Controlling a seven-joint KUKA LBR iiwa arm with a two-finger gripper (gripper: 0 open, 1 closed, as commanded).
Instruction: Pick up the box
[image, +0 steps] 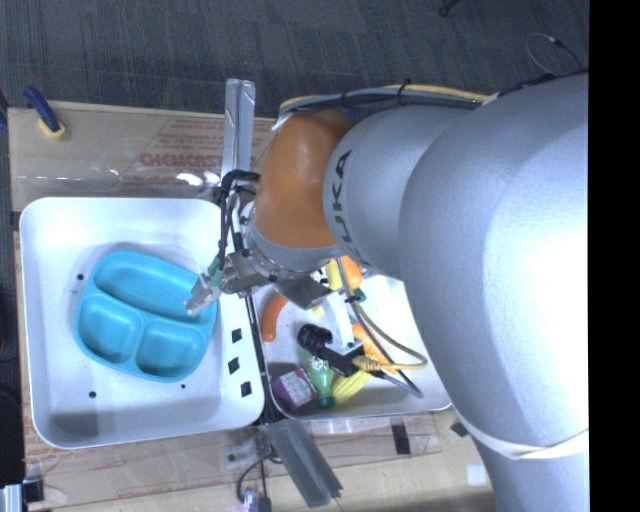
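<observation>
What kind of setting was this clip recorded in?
Probably a robot lab's bin-picking bench: a grey KUKA arm reaches over two shallow white bins, one holding a blue divided tray, the other a jumble of small items.

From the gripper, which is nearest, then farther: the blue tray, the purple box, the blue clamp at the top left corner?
1. Blue tray, left bin, right beside the gripper.
2. Purple box, right bin, lower right of it.
3. Blue clamp, far top-left bench corner.

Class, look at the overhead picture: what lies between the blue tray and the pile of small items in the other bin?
The gripper and the bins' white rims.
</observation>
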